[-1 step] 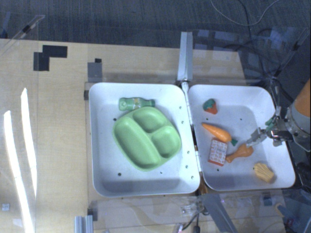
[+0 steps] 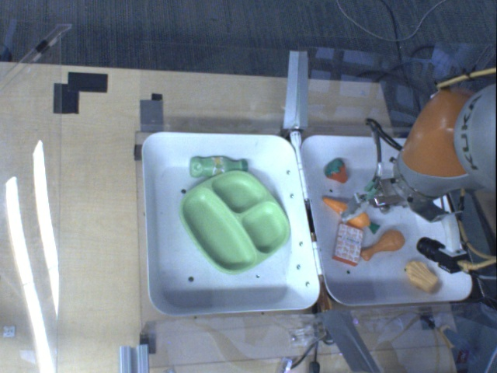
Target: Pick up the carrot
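A pale wooden bench [image 2: 70, 231] carries two white bins before dark carpet [image 2: 194, 14]. In the right bin [image 2: 388, 290], the carrot [image 2: 335, 205] lies just left of the gripper [image 2: 373, 196]; whether its fingers are open, I cannot tell.

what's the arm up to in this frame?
The KUKA arm reaches into the right bin, its gripper low over the carrot. Nothing is visibly held yet. Around it lie a strawberry, a carton and a drumstick. The left bin holds a green divided plate and bottle.
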`<state>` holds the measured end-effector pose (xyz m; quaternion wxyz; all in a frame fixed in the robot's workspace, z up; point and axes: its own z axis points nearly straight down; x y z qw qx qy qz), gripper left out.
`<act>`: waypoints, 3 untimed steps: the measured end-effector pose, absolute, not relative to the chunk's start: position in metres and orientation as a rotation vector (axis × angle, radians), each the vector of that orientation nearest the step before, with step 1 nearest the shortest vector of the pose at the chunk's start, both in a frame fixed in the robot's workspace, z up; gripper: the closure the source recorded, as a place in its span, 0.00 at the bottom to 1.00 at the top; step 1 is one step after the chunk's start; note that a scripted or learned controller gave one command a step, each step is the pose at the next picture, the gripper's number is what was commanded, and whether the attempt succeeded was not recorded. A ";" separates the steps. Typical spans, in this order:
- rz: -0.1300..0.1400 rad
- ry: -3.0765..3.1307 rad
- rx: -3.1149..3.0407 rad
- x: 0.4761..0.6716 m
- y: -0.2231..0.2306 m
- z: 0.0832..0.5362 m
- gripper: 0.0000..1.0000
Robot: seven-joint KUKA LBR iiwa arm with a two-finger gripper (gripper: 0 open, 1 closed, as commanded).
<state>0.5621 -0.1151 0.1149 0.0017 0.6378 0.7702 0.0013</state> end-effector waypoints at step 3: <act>0.007 2.666 1.651 0.530 -0.016 0.186 1.00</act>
